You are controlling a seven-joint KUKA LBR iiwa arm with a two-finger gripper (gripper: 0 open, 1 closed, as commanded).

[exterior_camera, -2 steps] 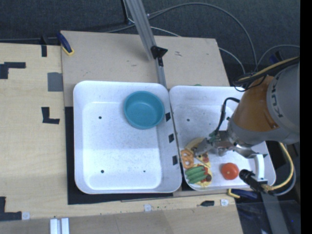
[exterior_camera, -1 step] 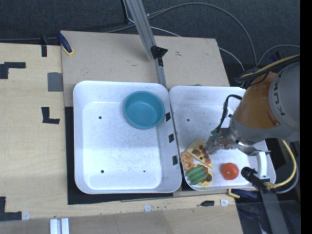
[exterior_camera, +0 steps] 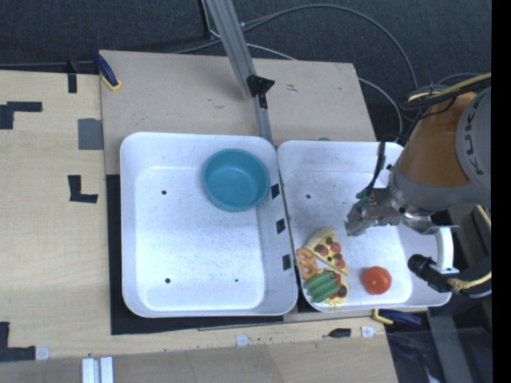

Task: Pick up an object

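Evenly and fairly brightly lit from overhead, without harsh glare. Soft, short shadows under the blue bowl (exterior_camera: 235,179) and along the white bins' (exterior_camera: 160,238) rims (faint only). Slightly soft and grainy throughout; small items at lower right poorly resolved. Dark, underexposed floor at top.

A single fixed camera looks down on the bench (exterior_camera: 48,214) from above at a slant, far enough off to take in both white bins: the left bin (exterior_camera: 152,294) fills the frame's centre-left, the right bin (exterior_camera: 319,166) the centre-right. The arm (exterior_camera: 439,150) enters from the right edge, and dark floor runs along the top of the frame
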